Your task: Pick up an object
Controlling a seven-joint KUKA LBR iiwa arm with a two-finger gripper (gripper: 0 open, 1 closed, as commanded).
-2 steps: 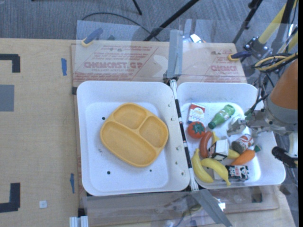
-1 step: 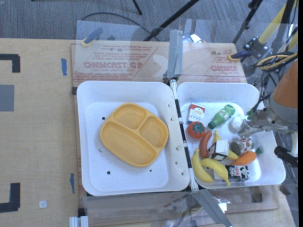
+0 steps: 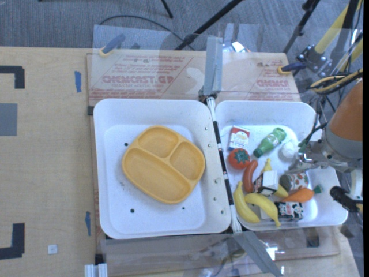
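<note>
Camera view: gripper (image 3: 301, 161), state not discernible, is poised over the right bin (image 3: 275, 109). Green bottle (image 3: 269, 142) is judged light, stiff, slippery; best grasped mid-body.

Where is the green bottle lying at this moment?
The green bottle lies in the right bin, toward its far side, between the small red-and-white carton and the end effector.

Orange plate (image 3: 163, 164), green bottle (image 3: 270, 141)
</note>
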